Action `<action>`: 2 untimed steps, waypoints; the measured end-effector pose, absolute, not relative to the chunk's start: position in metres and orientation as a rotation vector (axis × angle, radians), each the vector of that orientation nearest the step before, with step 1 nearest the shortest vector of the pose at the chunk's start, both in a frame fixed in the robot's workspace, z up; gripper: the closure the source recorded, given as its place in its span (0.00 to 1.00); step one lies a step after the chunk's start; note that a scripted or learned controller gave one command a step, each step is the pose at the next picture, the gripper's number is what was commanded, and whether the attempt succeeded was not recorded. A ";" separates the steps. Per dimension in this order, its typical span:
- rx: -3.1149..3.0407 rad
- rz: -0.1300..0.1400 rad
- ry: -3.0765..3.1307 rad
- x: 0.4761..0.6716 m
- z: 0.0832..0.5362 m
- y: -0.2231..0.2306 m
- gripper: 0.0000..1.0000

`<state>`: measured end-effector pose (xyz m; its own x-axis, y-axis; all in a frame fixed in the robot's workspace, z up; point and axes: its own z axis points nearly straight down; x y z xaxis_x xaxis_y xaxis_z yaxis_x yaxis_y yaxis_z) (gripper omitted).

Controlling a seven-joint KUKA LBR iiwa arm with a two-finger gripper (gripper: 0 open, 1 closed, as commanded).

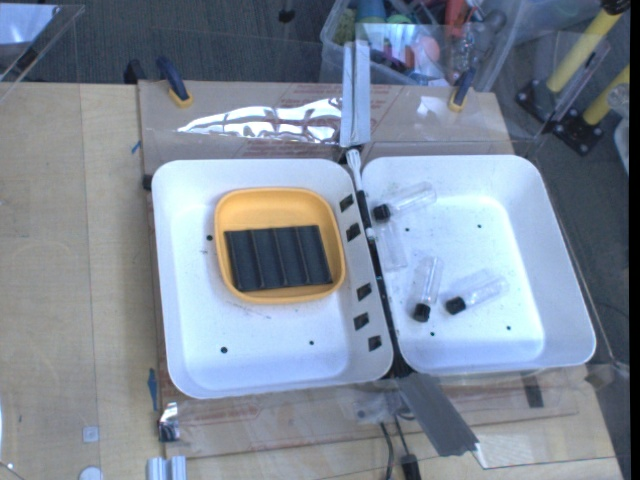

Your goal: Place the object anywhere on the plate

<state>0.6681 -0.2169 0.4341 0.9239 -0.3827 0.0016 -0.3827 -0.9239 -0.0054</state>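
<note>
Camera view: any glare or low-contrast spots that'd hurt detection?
Camera view: strong glare on the reflective sheet behind the bins; the clear vials nearly blend into the white right bin, only their black caps stand out; the yellow plate and its dark ridged block read sharply.

1. A square yellow plastic plate (278,206) with rounded corners lies in the left shallow white bin (190,348).
2. A dark grey ribbed rectangular block (277,258) rests flat on the plate, toward its near edge.
3. The right shallow white bin (520,218) holds three clear plastic vials with black caps: one near the divider at the far side (403,201), two nearer the middle (426,286) (475,294), close together.
</note>
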 end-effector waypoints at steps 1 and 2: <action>-3.121 -0.004 0.306 0.668 0.434 -0.219 1.00; -3.122 -0.005 0.305 0.668 0.434 -0.219 1.00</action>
